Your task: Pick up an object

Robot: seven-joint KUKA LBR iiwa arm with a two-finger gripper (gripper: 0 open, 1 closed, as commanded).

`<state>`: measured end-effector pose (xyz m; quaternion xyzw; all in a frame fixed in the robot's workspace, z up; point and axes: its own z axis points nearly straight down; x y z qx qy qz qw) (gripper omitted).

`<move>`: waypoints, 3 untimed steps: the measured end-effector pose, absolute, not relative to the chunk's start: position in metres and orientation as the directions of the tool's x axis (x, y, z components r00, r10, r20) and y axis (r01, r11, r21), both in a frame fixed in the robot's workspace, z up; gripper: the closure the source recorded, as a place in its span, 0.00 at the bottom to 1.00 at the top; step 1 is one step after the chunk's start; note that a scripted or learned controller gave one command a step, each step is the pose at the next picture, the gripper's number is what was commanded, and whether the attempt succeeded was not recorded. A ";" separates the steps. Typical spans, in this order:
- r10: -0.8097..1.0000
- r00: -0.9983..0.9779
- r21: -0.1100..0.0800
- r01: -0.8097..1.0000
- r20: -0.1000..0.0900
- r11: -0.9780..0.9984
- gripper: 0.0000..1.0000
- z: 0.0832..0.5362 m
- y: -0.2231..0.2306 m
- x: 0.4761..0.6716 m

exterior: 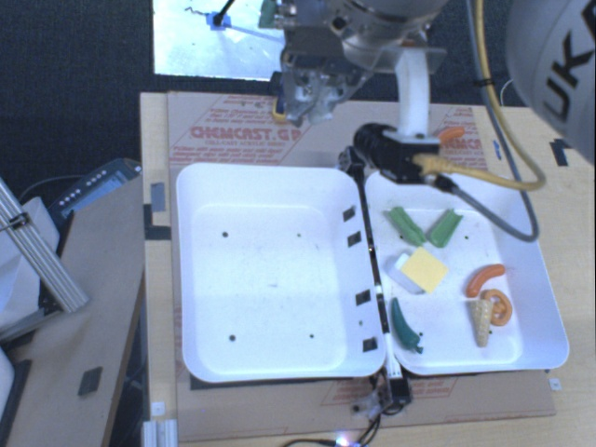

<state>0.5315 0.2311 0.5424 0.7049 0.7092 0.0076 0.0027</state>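
The 2 shallow white bins sit side by side on the worktop; the right bin (535, 277) holds the small pieces. The flat yellow square block (426, 269) lies there, below and right of the claw (307, 96), whose opening cannot be told.

Light falls bright and even from overhead, so the two white bins (270, 277) read almost pure white, their floors close to washed out and their rims hard to separate from the walls. Shadows around the bins are faint and soft (a thin dark line under the near rims is about all). Beyond the bins' far edge, a pale rectangular panel (219, 21) glares bluish-white against the dark floor. The arm (391, 7) above that far edge is soft and smeared, out of focus. The whole picture is grainy, with small details slightly fuzzy.
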 end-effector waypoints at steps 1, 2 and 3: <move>1.000 -0.001 -0.015 1.000 -0.006 0.001 1.00 0.379 0.229 0.513; 1.000 -0.003 0.012 1.000 0.006 0.003 1.00 0.499 0.217 0.507; 1.000 -0.005 -0.008 1.000 -0.003 0.005 1.00 0.393 0.235 0.512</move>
